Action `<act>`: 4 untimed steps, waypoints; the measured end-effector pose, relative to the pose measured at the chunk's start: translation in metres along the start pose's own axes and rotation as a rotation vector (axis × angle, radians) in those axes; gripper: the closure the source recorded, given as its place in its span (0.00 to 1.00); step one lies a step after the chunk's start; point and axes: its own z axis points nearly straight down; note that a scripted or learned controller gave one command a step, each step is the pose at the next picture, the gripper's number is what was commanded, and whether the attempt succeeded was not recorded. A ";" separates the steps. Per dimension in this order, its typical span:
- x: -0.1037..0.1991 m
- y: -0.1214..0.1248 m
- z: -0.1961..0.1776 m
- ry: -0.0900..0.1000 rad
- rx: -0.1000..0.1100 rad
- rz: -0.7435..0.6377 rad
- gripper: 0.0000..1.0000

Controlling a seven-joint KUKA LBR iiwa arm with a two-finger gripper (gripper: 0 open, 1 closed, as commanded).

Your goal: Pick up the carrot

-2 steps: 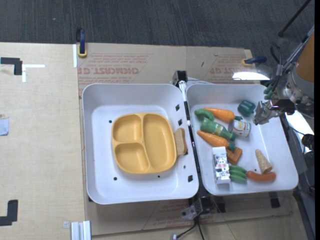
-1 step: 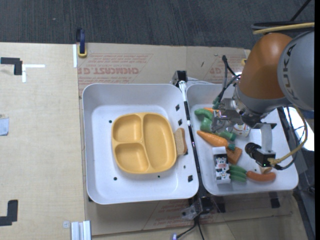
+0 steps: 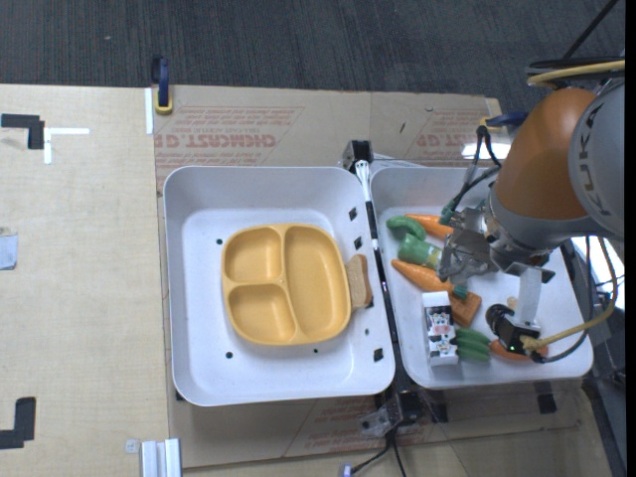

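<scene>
Several toy carrots lie in the right bin (image 3: 571, 366). One carrot (image 3: 429, 225) with a green top lies at the back left, and a second carrot (image 3: 415, 273) lies just in front of it. A third carrot (image 3: 465, 307) sits near the middle and a fourth (image 3: 513, 352) at the front. My gripper (image 3: 453, 262) hangs low over the bin's left half, right beside the second carrot and above the third. The arm's wrist hides what lies directly under it.
A white box (image 3: 439, 331) lies at the right bin's front left, next to a green piece (image 3: 474, 344). The left bin (image 3: 189, 296) holds a yellow divided plate (image 3: 286, 284) with a bread slice (image 3: 359, 281) against its right edge.
</scene>
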 end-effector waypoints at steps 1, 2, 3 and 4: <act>-0.051 0.063 0.072 -0.002 -0.003 0.065 0.00; -0.045 0.110 0.099 -0.001 -0.002 0.030 0.00; -0.061 -0.020 0.100 0.001 0.000 0.090 0.00; -0.061 -0.019 0.092 0.001 0.000 0.097 1.00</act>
